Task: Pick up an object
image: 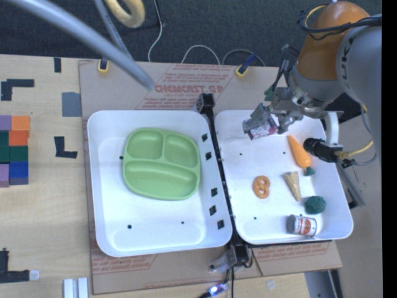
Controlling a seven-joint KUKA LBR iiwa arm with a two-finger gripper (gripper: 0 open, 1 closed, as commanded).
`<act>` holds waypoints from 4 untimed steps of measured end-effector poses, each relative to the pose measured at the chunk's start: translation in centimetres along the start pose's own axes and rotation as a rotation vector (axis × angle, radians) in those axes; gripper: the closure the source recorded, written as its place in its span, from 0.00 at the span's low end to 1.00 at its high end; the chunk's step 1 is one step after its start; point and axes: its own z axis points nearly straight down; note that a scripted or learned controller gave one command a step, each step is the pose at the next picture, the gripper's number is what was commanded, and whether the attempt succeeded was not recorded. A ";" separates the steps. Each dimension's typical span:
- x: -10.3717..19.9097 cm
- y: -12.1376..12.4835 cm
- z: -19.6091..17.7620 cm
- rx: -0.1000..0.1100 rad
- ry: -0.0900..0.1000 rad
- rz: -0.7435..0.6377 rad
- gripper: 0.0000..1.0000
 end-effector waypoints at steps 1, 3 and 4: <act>5.4 -2.4 -0.3 0.003 0.000 -0.002 1.00; 15.1 -6.4 0.1 0.003 0.000 -0.005 1.00; 19.7 -8.1 -0.4 0.003 -0.001 -0.006 1.00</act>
